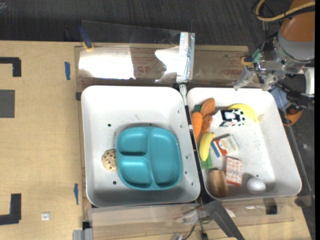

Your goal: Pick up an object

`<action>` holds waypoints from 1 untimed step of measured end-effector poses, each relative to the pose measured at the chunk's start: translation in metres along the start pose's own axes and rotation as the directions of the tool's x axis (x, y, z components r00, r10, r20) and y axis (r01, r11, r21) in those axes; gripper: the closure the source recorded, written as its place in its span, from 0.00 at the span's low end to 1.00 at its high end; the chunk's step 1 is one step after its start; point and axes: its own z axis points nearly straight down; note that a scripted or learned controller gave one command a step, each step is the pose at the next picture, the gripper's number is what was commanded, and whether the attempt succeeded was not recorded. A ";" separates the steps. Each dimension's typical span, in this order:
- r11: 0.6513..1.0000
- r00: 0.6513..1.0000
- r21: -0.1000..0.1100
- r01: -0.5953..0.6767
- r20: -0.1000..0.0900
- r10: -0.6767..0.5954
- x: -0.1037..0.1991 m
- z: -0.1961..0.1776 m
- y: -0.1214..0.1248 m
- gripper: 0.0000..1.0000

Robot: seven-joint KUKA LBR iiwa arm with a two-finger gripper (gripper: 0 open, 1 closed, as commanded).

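A dark grey carpeted floor (150,6) is seen across the top, and a yellow cable (272,1) is looped on it at the upper right. The left side is taken up by a pale wooden surface (37,134), marked with black squares and corner brackets (12,66) and short strips of blue tape (67,70). A sheet of clear plastic (135,59), brightly lit by glare, is laid over brown cardboard behind the bins.

Arm comes in at top right, orange band (300,26) uppermost w/ grey wrist below it. Pincer (255,79) hangs lower-left of the wrist, raised, fingers pointing down-left (thin and blurred, so spread can't be judged). Nothing visible between them.
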 end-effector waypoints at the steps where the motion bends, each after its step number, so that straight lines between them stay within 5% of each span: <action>1: 1.000 1.000 -0.001 0.012 0.000 -0.012 0.010 -0.009 -0.021 0.00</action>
